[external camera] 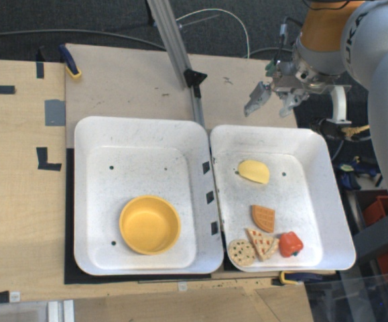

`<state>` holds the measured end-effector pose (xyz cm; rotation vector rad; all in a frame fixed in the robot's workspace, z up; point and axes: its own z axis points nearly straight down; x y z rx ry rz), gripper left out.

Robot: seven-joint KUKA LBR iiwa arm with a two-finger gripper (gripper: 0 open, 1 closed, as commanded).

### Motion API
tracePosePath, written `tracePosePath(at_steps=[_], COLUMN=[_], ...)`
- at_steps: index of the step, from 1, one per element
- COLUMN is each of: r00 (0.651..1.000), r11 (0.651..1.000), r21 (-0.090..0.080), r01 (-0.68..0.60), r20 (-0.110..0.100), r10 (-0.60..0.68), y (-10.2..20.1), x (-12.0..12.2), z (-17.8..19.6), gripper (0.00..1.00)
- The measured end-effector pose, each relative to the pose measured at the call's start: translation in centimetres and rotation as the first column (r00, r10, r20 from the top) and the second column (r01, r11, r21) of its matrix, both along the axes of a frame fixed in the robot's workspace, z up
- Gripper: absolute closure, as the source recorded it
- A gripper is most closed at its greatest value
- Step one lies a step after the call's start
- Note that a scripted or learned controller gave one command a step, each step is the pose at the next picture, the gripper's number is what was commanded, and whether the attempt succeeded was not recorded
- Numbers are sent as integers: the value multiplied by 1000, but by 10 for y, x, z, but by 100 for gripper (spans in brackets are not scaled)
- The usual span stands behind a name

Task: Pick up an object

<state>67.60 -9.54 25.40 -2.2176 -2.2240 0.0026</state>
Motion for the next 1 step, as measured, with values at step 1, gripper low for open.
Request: tracePosePath(at_steps=[1], r00=[1000], r11=[1000], r21=[0], r01=[0], r20=[0], r10=[0], y=[0], x=[0], z=[0], gripper=[0])
